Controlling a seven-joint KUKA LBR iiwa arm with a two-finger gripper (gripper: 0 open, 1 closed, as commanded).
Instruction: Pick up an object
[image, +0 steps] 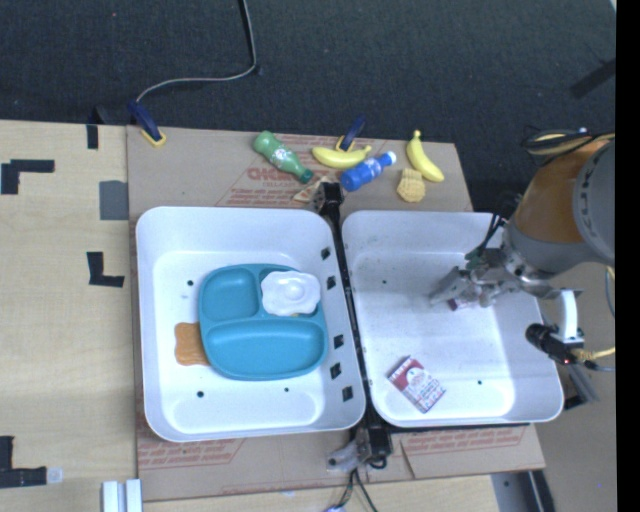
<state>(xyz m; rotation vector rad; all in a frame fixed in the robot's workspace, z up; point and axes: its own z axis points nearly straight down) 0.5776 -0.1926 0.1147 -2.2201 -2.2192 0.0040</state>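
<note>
In the right bin (400, 240), a small red and white packet (415, 383) lies flat near the front wall. My gripper (456, 293) hangs low over the right bin's middle right, up and to the right of the packet and well apart from it. The left bin (165, 250) holds a blue divided plate (260, 325) with a white fried-egg toy (291, 293) on its upper right corner. An orange flat piece (187, 343) pokes out from under the plate's left edge.
Behind the bins on the cardboard lie a green bottle (281, 156), two yellow bananas (340, 156) (425, 158), a blue bottle (365, 171) and a small tan piece (410, 185). The grey arm with its orange band (555, 205) comes in over the right bin's right wall.
</note>
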